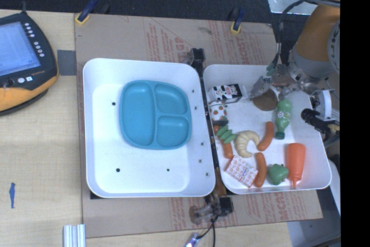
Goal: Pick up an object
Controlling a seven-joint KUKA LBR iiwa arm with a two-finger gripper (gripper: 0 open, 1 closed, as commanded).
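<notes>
Over the far part of the right bin [231, 70], the hand [276, 81] hangs low on the grey and orange arm [317, 37], among the toy food. The step in hand looks like the descent to a grasp: nothing is lifted yet, and the next move calls for settling on one piece and closing on it cleanly without nudging its neighbours. Whether the hand is spread or pressed together cannot be told, since the wrist and dark metal parts cover it. A brown rounded piece [266, 102] lies just under and in front of the hand, perhaps touching it, and is the likeliest target. A green bottle [282, 117] stands just beside that piece. Nearer the viewer from the hand lie a sausage [266, 136], a croissant [247, 142] and an orange carrot [295, 162]. To the hand's side, toward the other bin, sits a small milk carton [224, 92]. The left bin [95, 124] holds a blue divided plate [155, 114], well apart from the hand.
</notes>
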